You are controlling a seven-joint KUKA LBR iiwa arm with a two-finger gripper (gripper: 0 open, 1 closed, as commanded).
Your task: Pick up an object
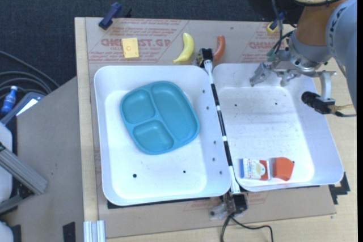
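A small carton with a white printed body and an orange end (266, 169) is seen lying on its side in the right white plastic bin (317, 139), near that bin's front wall, and it is taken here as the thing to be picked. It is judged to be light and fairly stiff, but its thin cardboard could be dented, and its smooth faces may slip; a hold across the short width of the body, not on the orange end, is thought safest. The print on it is too small to be read. The grey two-finger gripper (272, 73) hangs over the back edge of the same bin, well apart from the carton; its fingers appear spread and nothing is held between them. Behind the bins, red letters on the board are partly read as "ST. G.P".
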